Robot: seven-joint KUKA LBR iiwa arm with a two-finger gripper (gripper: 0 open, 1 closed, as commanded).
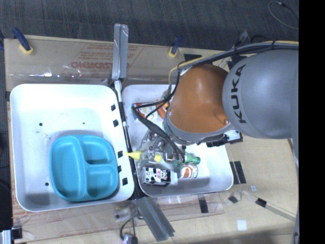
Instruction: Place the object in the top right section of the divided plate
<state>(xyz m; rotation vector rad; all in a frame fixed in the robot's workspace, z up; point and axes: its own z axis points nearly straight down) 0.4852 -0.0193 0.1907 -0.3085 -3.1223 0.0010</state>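
I see two white bins side by side. The left bin (pixel 30 116) holds a light blue divided plate (pixel 84 166), lower centre. The right bin (pixel 223 174) holds clutter: a yellow item (pixel 138 156), a black-and-white packet (pixel 156 176), a small bottle (pixel 189 171). The gripper (pixel 161 149) hangs over them; I cannot tell its opening.

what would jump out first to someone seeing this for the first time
The big grey arm with its orange band dominates, reaching in from the right over the right bin. Under it, the claw hangs down among a small clutter of objects near that bin's front edge. In the left bin, a blue divided plate lies toward the front, bright against the white.
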